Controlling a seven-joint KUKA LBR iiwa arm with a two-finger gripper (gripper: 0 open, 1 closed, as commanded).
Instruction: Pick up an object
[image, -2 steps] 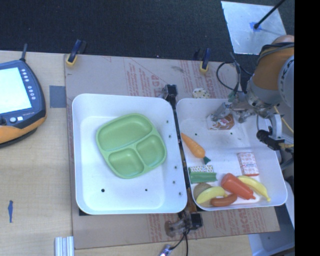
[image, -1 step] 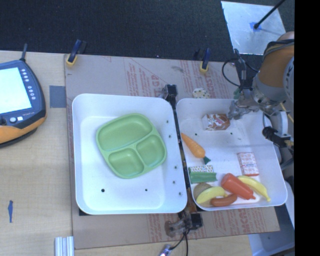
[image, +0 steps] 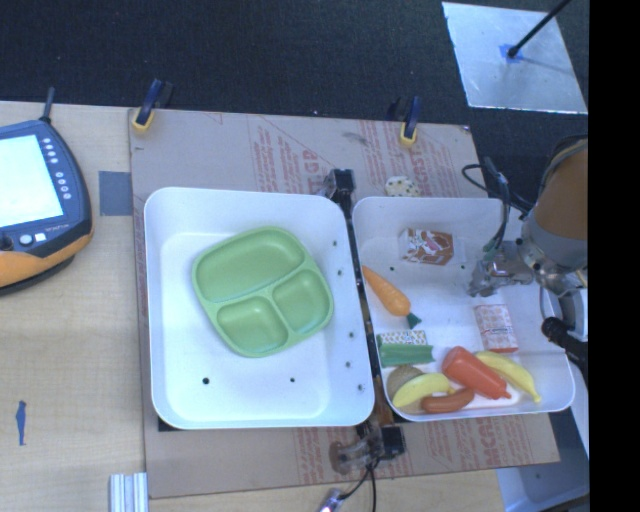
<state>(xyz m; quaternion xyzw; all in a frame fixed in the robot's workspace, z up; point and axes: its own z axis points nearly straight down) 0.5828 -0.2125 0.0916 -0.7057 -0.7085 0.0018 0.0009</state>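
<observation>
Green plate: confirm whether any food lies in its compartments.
No, the green plate lies bare in the left bin; the toy food sits in the right bin.

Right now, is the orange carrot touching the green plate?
Apart. The camera view shows the carrot in the right bin and the green plate in the left bin, with both bin walls between them.

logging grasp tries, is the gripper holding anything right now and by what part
Nothing is seen held. The gripper is low over a bare patch of the right bin, between two packets, with nothing visible between its fingers.
</observation>
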